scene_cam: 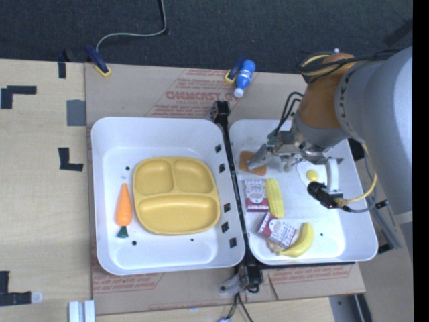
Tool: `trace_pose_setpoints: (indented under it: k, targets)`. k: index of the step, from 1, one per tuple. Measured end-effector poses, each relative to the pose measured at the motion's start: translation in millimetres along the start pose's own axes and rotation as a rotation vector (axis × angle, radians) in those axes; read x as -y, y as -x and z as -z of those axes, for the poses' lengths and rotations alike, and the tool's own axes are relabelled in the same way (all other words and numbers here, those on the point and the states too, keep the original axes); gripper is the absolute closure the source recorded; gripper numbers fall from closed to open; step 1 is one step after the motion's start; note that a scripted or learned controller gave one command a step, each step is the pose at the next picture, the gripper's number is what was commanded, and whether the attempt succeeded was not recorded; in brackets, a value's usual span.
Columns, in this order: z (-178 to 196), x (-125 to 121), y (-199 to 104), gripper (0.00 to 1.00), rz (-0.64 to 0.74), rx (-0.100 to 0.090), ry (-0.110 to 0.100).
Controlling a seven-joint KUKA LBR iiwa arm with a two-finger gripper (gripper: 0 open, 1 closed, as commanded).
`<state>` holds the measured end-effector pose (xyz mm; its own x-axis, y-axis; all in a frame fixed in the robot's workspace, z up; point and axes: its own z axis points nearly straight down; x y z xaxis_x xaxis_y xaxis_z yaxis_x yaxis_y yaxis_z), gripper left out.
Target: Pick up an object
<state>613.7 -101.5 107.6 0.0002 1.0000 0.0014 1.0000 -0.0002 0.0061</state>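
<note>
Nearest the camera, right bin (362, 243): a banana (299, 241) lies along the near edge, curved, touching a small red-and-white packet (276, 230) just to its left. Above those, a corn cob (274, 198) lies lengthwise, just beside a second red-and-white packet (255, 194) on its left. A small yellow item (312, 176) sits further right, apart from the corn; too small to identify. Left bin (107, 139): a yellow divided tray (176, 196) sits in the middle, with a toy carrot (123, 208) just off its left side, green tip pointing toward the near edge. Moving back in the right bin: a brown, bread-like piece (253, 162) lies near the far left corner. The gripper (285, 154) is low over the bin just right of that piece, metal parts crowded together; cannot tell whether it is spread or closed, and nothing is visibly caught in it. The grey arm (382, 106) with its orange band (322, 96) comes in from the right, black cable looping beside it. Farthest: cardboard sheet (174, 89) under both bins, a blue-and-white bottle (243, 77) lying on it behind the bins, and a blue clip (98, 60) at the cardboard's far left corner with a cable running off across dark carpet
</note>
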Motion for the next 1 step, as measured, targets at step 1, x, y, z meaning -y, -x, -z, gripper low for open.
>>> trace_pose_setpoints:
  k: [1]
  targets:
    - [9.2, 0.2, -0.4, 1.00, 0.000, 0.000, -0.001]
